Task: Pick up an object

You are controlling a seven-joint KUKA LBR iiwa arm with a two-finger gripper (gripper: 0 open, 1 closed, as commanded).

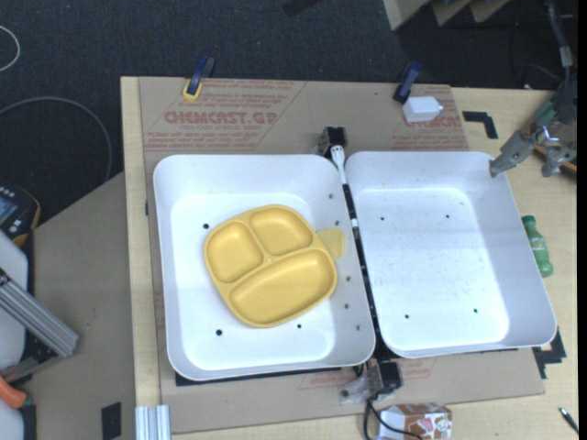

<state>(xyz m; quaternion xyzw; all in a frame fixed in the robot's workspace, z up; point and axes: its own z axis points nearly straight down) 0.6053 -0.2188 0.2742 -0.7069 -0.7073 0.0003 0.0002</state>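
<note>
Yellow divided plate (270, 265) in left bin (174, 191); claw (514, 154) over right bin (514, 273) corner, state unclear.

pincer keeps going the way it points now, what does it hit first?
The pincer points down-left from the right edge, its tip over the far right corner of the right bin. Going straight on, it would likely meet that bin's rim or bare floor first; height above it is unclear.

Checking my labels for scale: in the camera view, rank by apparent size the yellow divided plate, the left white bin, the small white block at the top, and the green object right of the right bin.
1. left white bin
2. yellow divided plate
3. green object
4. small white block; close to the green object, so those two are unsure.
</note>
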